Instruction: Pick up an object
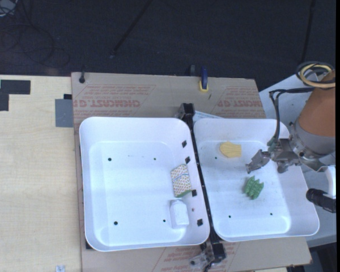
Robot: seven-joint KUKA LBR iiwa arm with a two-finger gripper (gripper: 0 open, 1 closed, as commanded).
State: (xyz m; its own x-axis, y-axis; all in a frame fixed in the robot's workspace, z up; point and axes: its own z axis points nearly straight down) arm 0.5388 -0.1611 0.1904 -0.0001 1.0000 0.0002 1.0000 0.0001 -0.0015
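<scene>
Overall light: the scene is evenly and fairly brightly lit from above, though the top strip of the view is left almost black.
Glare: the left bin [102, 152] and the right bin [283, 220] are rendered near pure white, and surface detail on their floors is washed out.
Shadows: only soft, short shadows are cast; a faint one is seen beside the green object [253, 187] and along the bin walls.
Sharpness: the picture is coarse and slightly soft throughout; the printing on the cardboard sheet [130, 98] is barely legible.
Blur: the arm [320, 115] at the right edge is smeared and its outline is poorly defined.
Colour: a slight bluish cast is noted on the whites.
</scene>
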